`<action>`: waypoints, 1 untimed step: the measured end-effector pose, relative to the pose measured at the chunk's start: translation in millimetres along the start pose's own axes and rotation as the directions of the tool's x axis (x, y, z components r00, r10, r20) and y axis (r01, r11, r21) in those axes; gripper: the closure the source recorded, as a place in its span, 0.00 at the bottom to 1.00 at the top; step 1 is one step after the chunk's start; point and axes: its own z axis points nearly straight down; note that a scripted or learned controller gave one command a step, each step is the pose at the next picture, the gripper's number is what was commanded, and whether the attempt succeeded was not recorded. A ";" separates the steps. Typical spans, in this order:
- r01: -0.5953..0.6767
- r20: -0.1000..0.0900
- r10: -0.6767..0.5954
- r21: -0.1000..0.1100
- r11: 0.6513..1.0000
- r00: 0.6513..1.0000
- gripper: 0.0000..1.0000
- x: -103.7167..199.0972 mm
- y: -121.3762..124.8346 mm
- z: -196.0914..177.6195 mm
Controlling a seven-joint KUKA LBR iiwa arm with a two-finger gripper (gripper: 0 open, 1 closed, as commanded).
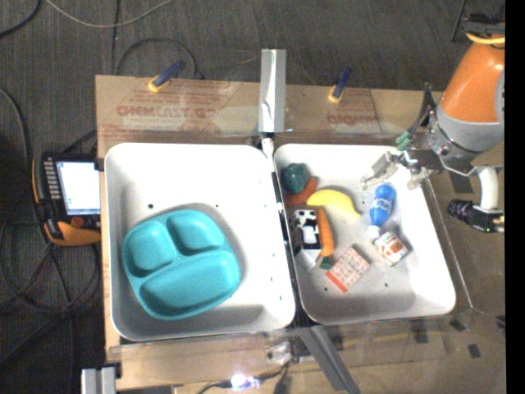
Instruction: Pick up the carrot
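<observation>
The carrot (326,233) is seen in the right bin (426,290), lower centre of the frame, its long axis nearly vertical, well to the lower left of the gripper (385,168), whose fingers appear open and nothing is held.

Grey arm (472,125), broad orange band above wrist; small metallic claw (385,169), green detail near wrist.

Bins (246,318) glossy white plastic (tray (182,261) matt).
</observation>
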 end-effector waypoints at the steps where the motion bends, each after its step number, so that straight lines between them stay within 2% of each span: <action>1: -0.262 -0.001 0.262 0.001 0.965 0.965 0.00 1.2 -21.2 37.0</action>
